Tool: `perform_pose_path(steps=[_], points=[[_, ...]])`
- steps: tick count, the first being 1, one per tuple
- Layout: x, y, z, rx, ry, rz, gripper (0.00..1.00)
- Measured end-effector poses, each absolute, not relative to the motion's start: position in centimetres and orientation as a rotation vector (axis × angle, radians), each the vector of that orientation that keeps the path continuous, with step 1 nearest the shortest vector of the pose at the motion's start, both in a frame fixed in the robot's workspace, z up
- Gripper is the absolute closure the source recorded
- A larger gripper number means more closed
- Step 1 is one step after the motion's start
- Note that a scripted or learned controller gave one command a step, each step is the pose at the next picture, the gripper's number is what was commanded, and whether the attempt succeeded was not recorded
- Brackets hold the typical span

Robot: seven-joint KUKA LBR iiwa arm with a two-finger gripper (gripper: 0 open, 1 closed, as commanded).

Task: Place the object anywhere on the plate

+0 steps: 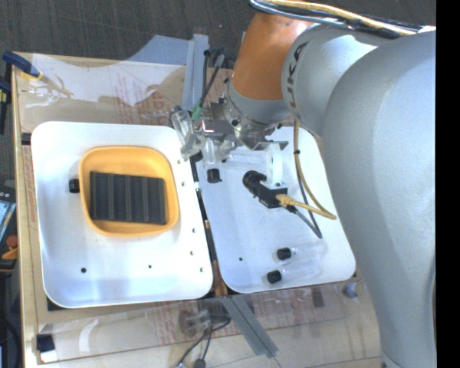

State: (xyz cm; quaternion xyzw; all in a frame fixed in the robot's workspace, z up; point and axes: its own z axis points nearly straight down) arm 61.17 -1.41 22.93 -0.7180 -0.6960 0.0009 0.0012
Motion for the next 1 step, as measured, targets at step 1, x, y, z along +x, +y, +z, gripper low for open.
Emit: perform_pose_path(steps=[1], points=[[61.18,-1.43,22.94,-2.254,-2.185,0.003,0.0]])
